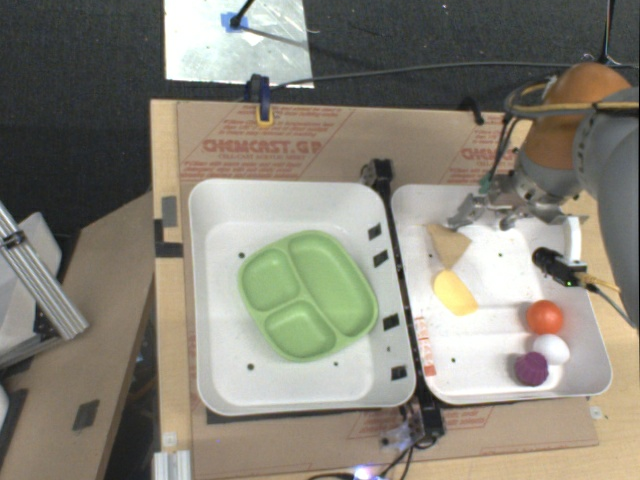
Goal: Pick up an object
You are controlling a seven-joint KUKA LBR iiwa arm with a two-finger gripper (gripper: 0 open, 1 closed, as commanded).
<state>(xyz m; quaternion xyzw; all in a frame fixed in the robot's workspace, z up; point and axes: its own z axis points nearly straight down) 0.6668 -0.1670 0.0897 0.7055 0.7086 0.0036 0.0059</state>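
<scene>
My gripper [487,215] hangs over the far part of the right bin [600,368], open, with nothing between its fingers. A tan wedge [448,244] lies just below and to the left of it, close to the left fingertip. Further forward lies a yellow lump [455,293]. An orange ball [544,317], a white ball [551,349] and a purple ball [531,369] cluster in the bin's near right corner.
The left bin [215,368] holds a green divided plate [306,294]. A black divider [395,278] with clips runs between the two bins. The grey arm with its orange band [585,93] comes in from the upper right.
</scene>
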